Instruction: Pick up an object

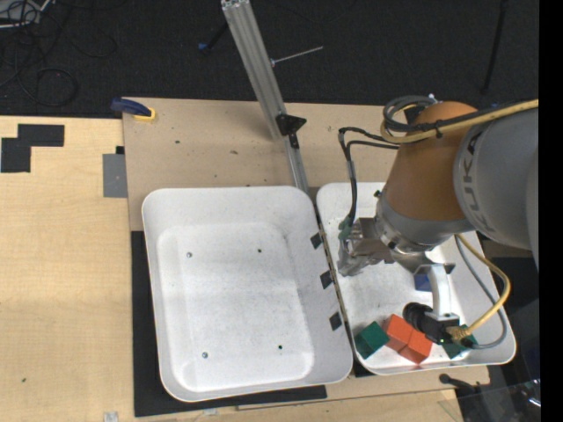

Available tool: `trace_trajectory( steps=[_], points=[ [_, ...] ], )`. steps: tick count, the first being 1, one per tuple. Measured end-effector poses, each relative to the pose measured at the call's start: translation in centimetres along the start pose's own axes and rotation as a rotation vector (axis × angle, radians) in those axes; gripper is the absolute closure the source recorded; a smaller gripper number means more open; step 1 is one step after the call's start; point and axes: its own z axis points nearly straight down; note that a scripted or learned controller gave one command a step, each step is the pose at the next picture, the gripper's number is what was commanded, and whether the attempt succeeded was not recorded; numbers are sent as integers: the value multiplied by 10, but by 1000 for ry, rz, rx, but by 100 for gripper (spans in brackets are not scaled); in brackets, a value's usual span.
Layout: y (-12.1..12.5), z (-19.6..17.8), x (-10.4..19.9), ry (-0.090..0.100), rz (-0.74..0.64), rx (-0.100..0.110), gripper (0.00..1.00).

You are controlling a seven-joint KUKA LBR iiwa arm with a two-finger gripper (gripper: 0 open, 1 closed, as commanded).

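Worktop (202, 148) carries two shallow white bins side by side. The arm (440, 174) reaches in from the right of the camera view and hangs over the right bin (380, 299). The left bin (229, 288) lies alongside, away from the arm.

The tool (348, 257) sits low against the right bin's left wall, about midway along it. You cannot tell from this view whether the tool is apart or together, and nothing is visible in its grip.

The pickup candidates lie at the near end of the right bin. An orange block (408, 338) and a green block (371, 338) sit touching or just beside each other, apart from the tool. A small blue item (423, 280) lies by the arm, partly hidden.

Treat the step in hand as approach, since no object is secured yet. The next move calls for shifting the tool toward the bin's near end, centring it over one block, then descending. Expect the neighbouring block to crowd the grasp. The green block's free left side is likely the easier entry.
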Motion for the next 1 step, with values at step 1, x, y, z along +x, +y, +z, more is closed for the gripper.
trace_trajectory(
  steps=[1],
  points=[
    [1, 4, 58, -2, 1, 0, 100]
  ],
)
